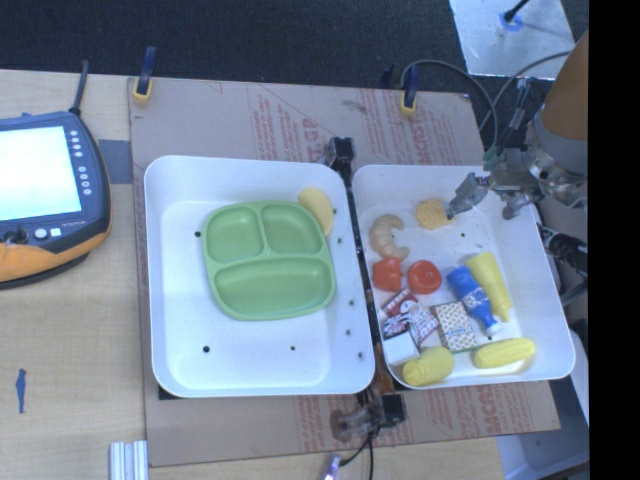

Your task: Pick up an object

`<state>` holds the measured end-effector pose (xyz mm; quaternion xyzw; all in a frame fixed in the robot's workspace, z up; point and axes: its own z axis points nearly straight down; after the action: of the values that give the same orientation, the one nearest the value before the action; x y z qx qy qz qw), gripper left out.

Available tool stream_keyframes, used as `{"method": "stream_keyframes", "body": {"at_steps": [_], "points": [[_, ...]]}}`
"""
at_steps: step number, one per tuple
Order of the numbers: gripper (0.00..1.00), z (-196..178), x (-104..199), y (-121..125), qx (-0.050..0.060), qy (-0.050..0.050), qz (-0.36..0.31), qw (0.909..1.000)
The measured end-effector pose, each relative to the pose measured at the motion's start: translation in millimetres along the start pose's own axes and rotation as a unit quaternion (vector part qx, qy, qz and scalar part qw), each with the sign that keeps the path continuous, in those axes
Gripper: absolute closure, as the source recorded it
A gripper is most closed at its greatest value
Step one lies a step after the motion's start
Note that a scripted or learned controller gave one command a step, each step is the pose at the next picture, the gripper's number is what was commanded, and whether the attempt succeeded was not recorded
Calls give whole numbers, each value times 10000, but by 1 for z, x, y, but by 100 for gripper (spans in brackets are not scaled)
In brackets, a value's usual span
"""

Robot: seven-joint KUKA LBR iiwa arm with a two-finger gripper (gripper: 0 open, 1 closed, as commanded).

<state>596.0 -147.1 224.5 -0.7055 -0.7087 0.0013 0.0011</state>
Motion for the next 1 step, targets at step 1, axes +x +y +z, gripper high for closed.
{"method": "stream_keyframes", "body": {"at_steps": [1], "points": [[0,44,-66,-25,6,-11,-2,10000]]}}
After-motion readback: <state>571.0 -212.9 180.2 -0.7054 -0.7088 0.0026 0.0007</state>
